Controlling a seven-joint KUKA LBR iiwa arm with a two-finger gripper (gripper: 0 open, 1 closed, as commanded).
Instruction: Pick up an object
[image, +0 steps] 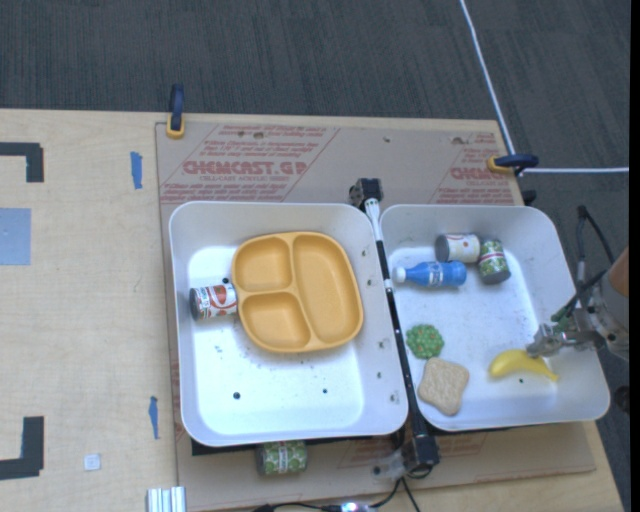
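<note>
Green-labelled can (284, 458) lies on the bench at the near edge, outside the left bin (200, 400); in the right bin (590, 400) nearest the front sits a tan cracker (443, 385), then a yellow banana (523, 366) and green broccoli (425, 341). The gripper (545, 343) reaches in from the right, just beside the banana's far end; whether it is open or closed cannot be told. Farther back lie a blue bottle (434, 273) and two small cans (475, 252), and in the left bin an orange divided plate (297, 290) beside a red can (213, 300).
</note>
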